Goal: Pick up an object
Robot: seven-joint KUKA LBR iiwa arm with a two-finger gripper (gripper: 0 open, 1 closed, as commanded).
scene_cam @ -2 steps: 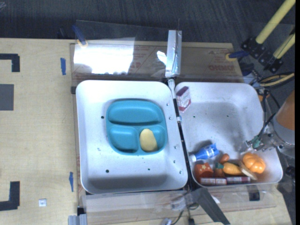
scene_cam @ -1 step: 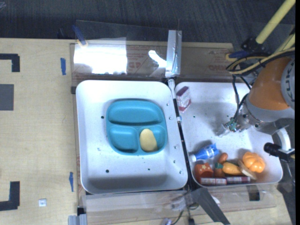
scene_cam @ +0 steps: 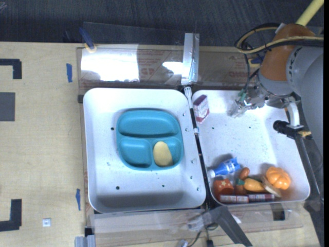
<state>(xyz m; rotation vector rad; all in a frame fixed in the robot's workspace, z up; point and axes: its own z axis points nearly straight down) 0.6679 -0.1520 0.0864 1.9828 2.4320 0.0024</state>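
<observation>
Camera view: wooden bench [scene_cam: 36, 153] is carrying two white bins. Left bin [scene_cam: 103, 189] is holding a blue tray [scene_cam: 141, 133] with a yellow potato [scene_cam: 162, 153]. Right bin [scene_cam: 257, 133] is holding toys [scene_cam: 247, 181] piled along its near edge. Gripper [scene_cam: 247, 101] is hovering over its far end; grip state unclear.

End effector [scene_cam: 245, 101] too small/blurred to read; arm [scene_cam: 303, 71] cut off at right edge.

Divided tray [scene_cam: 139, 143] in left bin [scene_cam: 97, 153], potato [scene_cam: 162, 153] in tray; toy foods [scene_cam: 249, 181] in right bin's [scene_cam: 257, 133] near corner
</observation>
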